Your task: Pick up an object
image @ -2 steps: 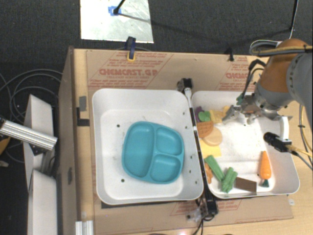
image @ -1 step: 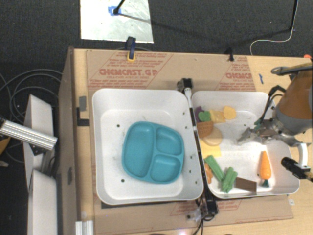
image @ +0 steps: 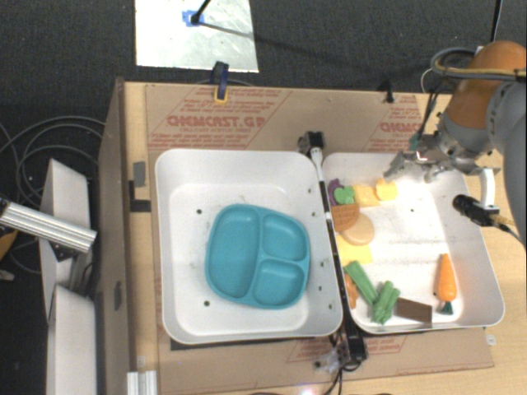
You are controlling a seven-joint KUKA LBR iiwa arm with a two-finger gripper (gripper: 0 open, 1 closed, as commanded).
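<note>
The grey arm with its orange band reaches in from the right at the upper corner of the right bin, its wrist bent down toward the bin's far rim; the gripper hangs just over the upper part of that bin, and whether it is wide or narrow I cannot tell — nothing shows clearly between its tips.

The toy foods lie in the right bin: a yellow block just beside the gripper, below and to its left; a green and purple piece against the left wall; a round tan slice beneath them; green beans and a brown bar near the front edge; a carrot well apart at the lower right.

The left bin holds a blue divided plate; both bins rest on the cardboard-covered desk.
</note>
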